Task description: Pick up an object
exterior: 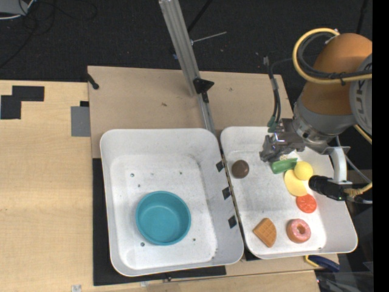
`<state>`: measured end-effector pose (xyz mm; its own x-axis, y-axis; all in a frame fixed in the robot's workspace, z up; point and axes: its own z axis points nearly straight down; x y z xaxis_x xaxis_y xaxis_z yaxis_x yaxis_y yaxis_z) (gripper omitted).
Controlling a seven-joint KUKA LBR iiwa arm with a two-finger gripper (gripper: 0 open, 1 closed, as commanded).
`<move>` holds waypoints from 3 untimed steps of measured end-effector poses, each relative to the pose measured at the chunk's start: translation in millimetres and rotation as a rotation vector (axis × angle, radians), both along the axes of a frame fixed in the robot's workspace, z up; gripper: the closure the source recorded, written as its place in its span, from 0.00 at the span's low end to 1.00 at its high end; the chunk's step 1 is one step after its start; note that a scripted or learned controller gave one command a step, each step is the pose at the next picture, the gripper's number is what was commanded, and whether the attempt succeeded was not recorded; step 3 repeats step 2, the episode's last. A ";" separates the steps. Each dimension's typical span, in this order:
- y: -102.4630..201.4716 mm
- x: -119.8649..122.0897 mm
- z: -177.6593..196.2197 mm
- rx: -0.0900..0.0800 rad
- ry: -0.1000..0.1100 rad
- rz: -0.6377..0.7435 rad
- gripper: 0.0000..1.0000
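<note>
Overhead view of the bench, read from left to right, with every place given relative to the right bin [340,239]. Well to its left, in the neighbouring left bin [121,157], a teal bowl [162,218] stood upright toward the near side. Inside the right bin, a brown ball [240,168] lay close to the left wall; a tan wedge [265,232] and a pink doughnut [298,230] lay along the near wall; a red disc [306,204] lay nearer the right wall. The gripper [275,149] hung low over the far half of the right bin, the arm entering across the right wall. A green block [283,165] lay just beside and slightly nearer the camera than the gripper, its long axis running roughly left to right with a slight tilt, and a yellow fruit [298,179] touched it on the right-hand, near side. Whether the claw was wide or narrow could not be told at this angle, and nothing was visibly held between its tips. Judged from this layout, the green block was the likeliest object to be picked, calling for only a short shift toward the near wall.
</note>
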<state>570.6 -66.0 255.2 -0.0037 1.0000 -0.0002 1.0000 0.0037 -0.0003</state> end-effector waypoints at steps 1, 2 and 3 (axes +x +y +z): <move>53.0 8.6 3.2 0.000 0.000 0.000 1.00; 101.5 23.3 -15.7 0.001 0.002 -0.001 1.00; 101.5 23.3 -15.7 0.001 0.002 -0.001 1.00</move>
